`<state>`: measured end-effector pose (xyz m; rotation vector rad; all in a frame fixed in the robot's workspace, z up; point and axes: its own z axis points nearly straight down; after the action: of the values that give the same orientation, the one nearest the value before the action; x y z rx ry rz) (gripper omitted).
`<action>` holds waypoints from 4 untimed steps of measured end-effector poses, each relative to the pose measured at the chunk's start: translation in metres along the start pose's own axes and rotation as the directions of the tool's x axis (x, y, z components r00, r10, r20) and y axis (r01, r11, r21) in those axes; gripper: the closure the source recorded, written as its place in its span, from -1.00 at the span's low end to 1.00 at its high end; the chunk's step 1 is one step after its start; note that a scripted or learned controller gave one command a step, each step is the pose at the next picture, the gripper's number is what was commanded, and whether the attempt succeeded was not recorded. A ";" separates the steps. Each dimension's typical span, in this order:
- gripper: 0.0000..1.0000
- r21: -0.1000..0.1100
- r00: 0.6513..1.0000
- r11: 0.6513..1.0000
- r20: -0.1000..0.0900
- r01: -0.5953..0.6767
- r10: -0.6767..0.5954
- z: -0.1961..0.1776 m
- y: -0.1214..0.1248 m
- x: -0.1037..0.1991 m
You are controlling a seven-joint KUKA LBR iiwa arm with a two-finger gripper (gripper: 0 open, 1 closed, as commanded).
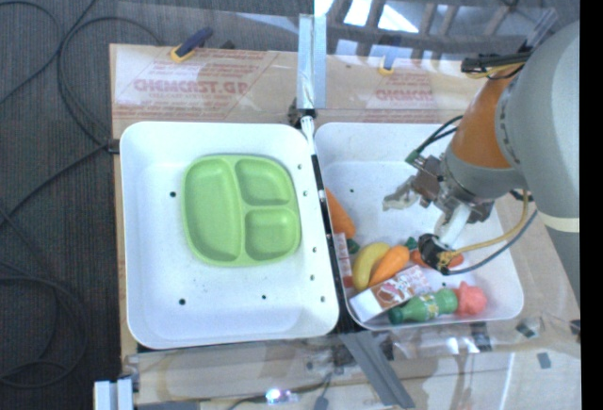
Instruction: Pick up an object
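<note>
**A:** From the overhead camera, what sits on the counter (141,92)?

**B:** Two white bins, side by side. The left bin (146,290) holds a green divided plate (242,210), roughly at its centre.

**A:** And the right bin (377,154)?

**B:** Toy food is bunched from its 6 to its 8 o'clock. A carrot (340,215) lies along the 9 o'clock wall. At that carrot's 5 o'clock, a yellow banana (369,263) touches a second carrot (393,261). Just at 6 o'clock of those two lies a red-and-white packet (403,288). A green bottle (426,306) lies on its side against the packet. At the bottle's 3 o'clock end is a red piece (472,300), perhaps a strawberry, though it is too small to be sure.

**A:** Where is the end effector?

**B:** The end effector (407,196) hangs over the middle of the right bin, at 12 o'clock of the second carrot, near the heap but apart from it.

**A:** Spread or pressed together?

**B:** I cannot tell from this angle.
</note>
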<state>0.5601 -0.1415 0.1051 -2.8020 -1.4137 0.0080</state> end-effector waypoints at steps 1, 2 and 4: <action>-1.00 -0.014 1.000 1.000 -0.009 -0.011 0.011 0.015 -0.007 -0.016; -1.00 -0.021 0.996 0.996 -0.009 -0.087 0.087 0.015 -0.058 -0.034; 1.00 -0.004 0.985 0.985 0.001 -0.174 0.174 -0.125 -0.041 0.041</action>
<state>0.5526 -0.0844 0.2300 -2.9195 -1.1654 0.0080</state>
